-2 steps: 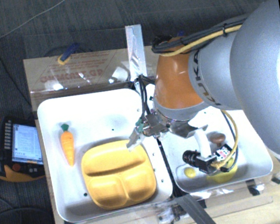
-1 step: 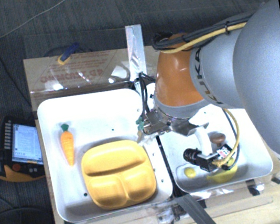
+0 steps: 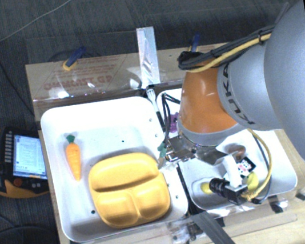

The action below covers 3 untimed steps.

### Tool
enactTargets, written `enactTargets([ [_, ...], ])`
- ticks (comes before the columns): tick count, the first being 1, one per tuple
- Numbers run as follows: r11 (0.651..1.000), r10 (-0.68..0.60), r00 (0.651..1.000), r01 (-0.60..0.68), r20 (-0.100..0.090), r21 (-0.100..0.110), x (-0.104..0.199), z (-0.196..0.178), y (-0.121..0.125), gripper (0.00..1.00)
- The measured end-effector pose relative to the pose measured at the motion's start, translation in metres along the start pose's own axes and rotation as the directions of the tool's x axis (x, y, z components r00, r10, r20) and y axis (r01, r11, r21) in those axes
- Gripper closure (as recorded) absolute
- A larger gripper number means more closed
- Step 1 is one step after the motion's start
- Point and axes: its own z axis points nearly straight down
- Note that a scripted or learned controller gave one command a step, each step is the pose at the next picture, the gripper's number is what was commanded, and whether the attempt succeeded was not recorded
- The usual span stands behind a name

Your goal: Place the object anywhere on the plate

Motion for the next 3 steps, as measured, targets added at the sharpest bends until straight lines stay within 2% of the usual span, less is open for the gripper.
enactTargets([
  [1,0.996,-0.094,0.996,0.094,0.0,-0.002,0.001,0.0,-0.006,1.0],
  [2,0.963,-0.27,0.963,0.27,0.002,-0.003,-0.085,-0.011,-0.021,1.0],
  [3,0.999,-0.055,0.999,0.055,-0.001,-0.002,-0.062,-0.004,0.061,1.0],
])
